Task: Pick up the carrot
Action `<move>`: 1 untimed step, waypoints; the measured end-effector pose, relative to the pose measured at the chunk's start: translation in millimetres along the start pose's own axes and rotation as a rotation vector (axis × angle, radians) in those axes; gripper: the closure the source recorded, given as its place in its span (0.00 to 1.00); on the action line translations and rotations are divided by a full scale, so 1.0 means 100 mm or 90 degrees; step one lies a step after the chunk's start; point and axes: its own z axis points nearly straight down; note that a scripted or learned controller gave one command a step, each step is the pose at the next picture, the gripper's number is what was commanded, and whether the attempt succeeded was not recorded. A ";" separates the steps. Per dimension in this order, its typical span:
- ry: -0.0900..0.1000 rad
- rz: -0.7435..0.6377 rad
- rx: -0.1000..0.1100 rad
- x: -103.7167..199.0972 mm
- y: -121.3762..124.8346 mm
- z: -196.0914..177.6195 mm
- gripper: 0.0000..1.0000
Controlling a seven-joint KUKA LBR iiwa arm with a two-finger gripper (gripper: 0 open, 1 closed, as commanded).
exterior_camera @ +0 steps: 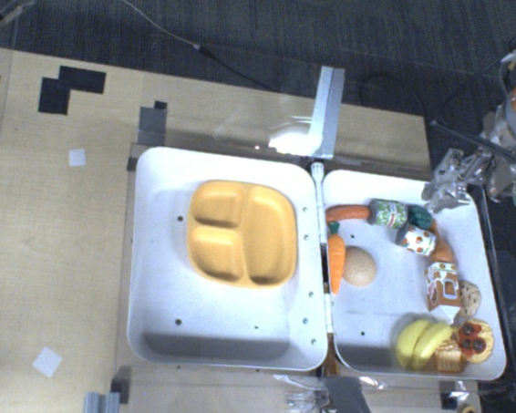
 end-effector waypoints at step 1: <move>0.006 -0.032 -0.001 0.53 -0.05 1.08 0.00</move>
